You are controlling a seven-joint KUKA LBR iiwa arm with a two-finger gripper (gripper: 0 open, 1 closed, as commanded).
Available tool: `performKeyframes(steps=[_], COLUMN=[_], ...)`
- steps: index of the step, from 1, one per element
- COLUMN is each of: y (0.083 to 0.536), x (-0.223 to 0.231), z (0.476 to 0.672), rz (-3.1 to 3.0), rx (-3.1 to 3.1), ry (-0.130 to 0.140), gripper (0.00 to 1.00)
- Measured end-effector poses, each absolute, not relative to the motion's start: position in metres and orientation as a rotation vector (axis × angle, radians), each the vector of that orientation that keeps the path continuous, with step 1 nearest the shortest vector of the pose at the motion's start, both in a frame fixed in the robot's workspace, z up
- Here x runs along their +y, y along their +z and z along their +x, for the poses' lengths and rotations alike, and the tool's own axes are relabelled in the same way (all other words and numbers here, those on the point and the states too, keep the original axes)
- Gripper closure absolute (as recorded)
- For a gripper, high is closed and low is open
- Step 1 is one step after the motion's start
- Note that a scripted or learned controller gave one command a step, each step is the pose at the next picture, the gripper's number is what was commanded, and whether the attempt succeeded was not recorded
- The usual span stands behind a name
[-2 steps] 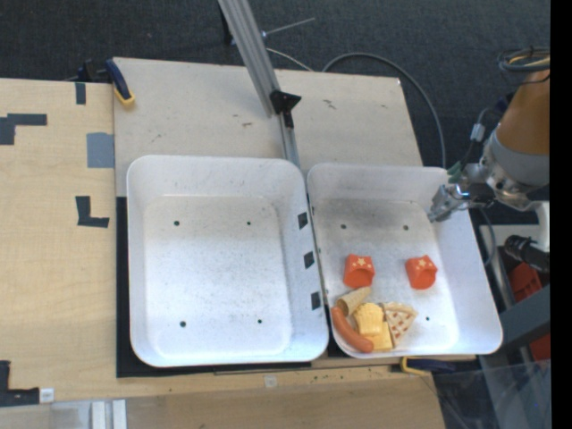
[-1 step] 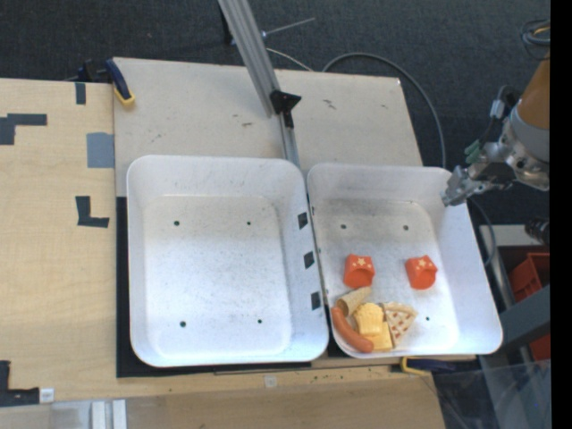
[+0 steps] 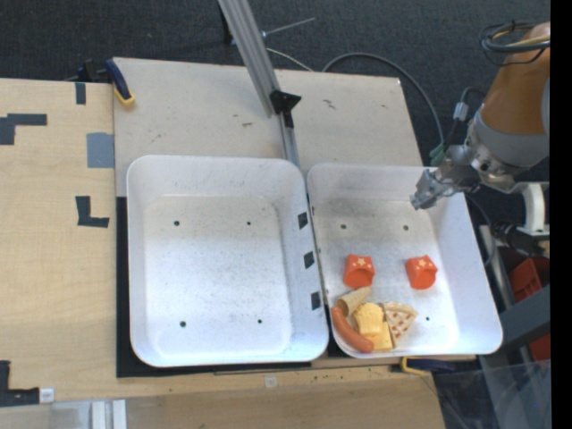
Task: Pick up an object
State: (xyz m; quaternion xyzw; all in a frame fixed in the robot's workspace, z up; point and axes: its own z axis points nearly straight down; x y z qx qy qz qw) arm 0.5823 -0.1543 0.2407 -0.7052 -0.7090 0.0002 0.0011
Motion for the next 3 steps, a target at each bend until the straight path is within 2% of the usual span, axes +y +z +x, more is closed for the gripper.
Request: performKeyframes(steps=[1,2,3], y=[0.237,0.231,0.222], x=[-0.095,-0.05,-0.002], z=[0.57,0.573,0.565], rz=[-2.212,-2.213,-2.212], rx=[-2.226,-2.226,-2.225], ry=[0.001,0.001,0.003], gripper=[1.0,1.0,1.0])
